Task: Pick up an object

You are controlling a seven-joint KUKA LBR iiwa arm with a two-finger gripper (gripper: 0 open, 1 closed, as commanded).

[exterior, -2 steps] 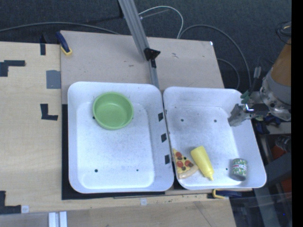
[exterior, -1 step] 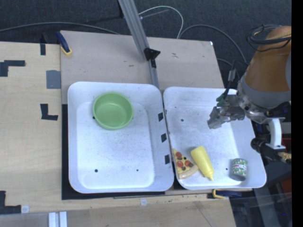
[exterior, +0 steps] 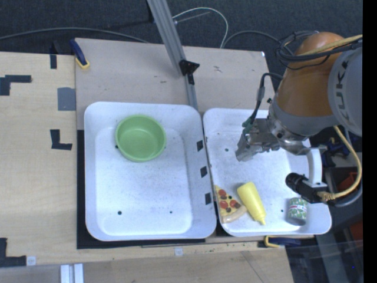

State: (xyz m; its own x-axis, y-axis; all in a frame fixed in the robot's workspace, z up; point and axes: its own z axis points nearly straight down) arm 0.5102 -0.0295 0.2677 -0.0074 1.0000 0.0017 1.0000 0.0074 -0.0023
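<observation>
The arm reaches in over the right bin (exterior: pixel 219 135), and its tool (exterior: pixel 246 151) hangs above the bare upper half of that bin, apart from everything lying in it; whether its fingers are spread or closed cannot be told from this slanted look, and nothing shows between them. That position reads as a hover over open floor rather than over a target, so the pick looks not yet begun. The candidates sit crowded along the near edge of the right bin, probably where loose things settle: one toy pizza slice (exterior: pixel 227 203) in the near-left corner against the wall, one yellow squeeze bottle (exterior: pixel 253 201) just beside it, lying tilted with its tip toward the lower right, and one small green-labelled can (exterior: pixel 297 210) in the near-right corner, close to a black fitting on the arm's cabling. The left bin (exterior: pixel 141 214) holds a single green bowl (exterior: pixel 140 137), upright, toward its far side and well apart from the tool. That makes two bins on the counter (exterior: pixel 35 158) and four objects in all. The bottle, lying free of the walls, looks the easiest to grasp.
</observation>
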